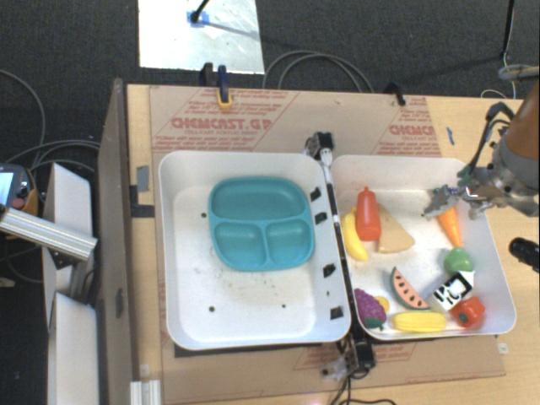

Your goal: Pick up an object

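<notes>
The pincer (451, 199) hovers at the right bin's (422, 169) far edge, just above a toy carrot (451, 225); whether it is spread or pressed together cannot be told. Nothing appears lifted yet; the grasp seems still ahead.

carrot (451, 225) | orange, tip down-right; right bin (504, 302), upper right

From my feed I've got a teal three-compartment plastic tray (260, 234) sitting in the left white bin (190, 310), brown printed cardboard (253, 116) under both bins, and a shiny silver sheet (201, 24) lying on the dark carpet up top.
</notes>
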Available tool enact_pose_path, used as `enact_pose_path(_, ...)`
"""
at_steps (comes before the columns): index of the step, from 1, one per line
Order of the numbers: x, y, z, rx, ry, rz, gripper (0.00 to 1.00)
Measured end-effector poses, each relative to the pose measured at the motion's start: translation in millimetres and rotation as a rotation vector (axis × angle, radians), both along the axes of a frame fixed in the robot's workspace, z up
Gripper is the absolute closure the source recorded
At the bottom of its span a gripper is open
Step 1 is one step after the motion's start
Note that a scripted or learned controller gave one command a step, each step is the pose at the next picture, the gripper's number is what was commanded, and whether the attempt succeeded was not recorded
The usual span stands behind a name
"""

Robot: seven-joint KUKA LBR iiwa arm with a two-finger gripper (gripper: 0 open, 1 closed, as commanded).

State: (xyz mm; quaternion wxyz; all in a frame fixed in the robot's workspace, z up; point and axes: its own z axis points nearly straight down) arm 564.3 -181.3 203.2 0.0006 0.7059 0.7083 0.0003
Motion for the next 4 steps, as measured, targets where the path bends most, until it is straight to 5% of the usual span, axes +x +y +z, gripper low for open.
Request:
enact_pose_path(1, 55.5, 86.2, -13.5, 0.004, -0.004, 0.011, 0.0)
enact_pose_path(2, 67.1, 76.2, -69.2, 0.0, 0.003, 0.002, 0.0)
enact_pose_path(3, 105.6, 94.3, -112.1, 0.001, -0.001, 0.004, 0.0)
enact_pose_path(4, 83.7, 91.6, -119.4, 0.0, 0.002, -0.002, 0.0)
